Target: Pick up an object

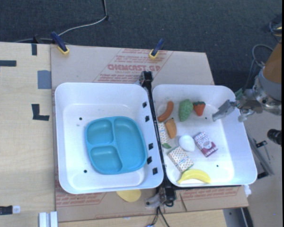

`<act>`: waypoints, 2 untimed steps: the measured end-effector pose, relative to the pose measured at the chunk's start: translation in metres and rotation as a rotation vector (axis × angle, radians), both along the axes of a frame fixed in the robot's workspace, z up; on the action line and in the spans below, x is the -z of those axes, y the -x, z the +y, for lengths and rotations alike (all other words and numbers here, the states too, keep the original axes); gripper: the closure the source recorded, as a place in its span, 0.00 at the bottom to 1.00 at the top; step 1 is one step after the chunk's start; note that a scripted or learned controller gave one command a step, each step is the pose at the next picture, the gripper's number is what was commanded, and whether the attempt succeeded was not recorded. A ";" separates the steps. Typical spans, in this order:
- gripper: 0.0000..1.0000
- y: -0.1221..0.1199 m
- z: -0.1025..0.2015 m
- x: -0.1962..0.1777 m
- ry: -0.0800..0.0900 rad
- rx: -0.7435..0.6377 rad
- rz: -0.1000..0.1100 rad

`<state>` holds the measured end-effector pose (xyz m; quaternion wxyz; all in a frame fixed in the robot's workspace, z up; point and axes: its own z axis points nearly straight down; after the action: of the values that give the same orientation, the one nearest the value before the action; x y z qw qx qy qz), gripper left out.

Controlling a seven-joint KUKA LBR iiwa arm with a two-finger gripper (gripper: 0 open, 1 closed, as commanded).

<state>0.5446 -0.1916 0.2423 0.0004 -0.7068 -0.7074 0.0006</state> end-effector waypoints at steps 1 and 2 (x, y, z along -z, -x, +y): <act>0.00 -0.059 0.006 0.034 0.000 0.000 0.000; 0.00 -0.117 0.035 0.145 -0.001 -0.001 0.002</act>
<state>0.6615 -0.1570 0.0971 0.0016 -0.7066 -0.7076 0.0012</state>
